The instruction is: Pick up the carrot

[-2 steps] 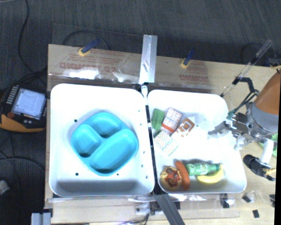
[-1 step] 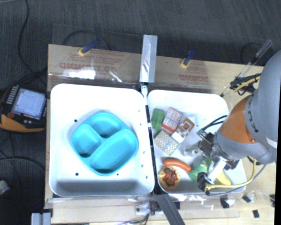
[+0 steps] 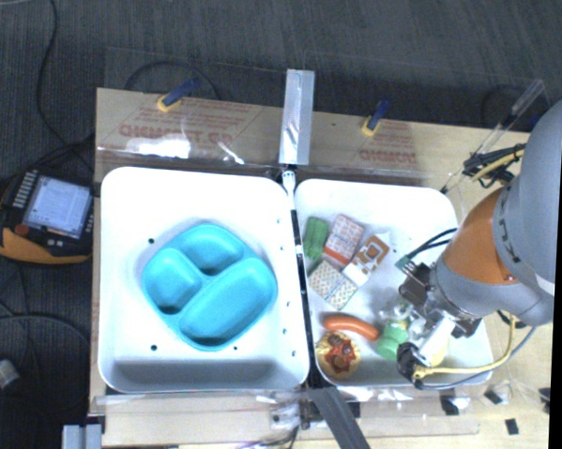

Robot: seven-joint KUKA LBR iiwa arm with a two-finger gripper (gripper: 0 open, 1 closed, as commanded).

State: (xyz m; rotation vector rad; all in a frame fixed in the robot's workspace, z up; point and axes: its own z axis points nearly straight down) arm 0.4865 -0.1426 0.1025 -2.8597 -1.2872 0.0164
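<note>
The carrot (image 3: 351, 325), a short orange stick, lies on its side near the front of the right bin (image 3: 423, 203). My gripper (image 3: 410, 317) hangs over the front right part of that bin, a little to the right of the carrot's tip. Between them, close under the gripper, sits a small green thing (image 3: 390, 339). The wrist and its fittings hide what is directly beneath the gripper.
The right bin also holds a green vegetable (image 3: 315, 239), a red and green box (image 3: 344, 236), a white carton (image 3: 374, 255), a checkered packet (image 3: 332, 284) and a round brown food item (image 3: 338, 353) just in front of the carrot. A blue divided plate (image 3: 209, 283) lies in the left bin (image 3: 120, 257).
</note>
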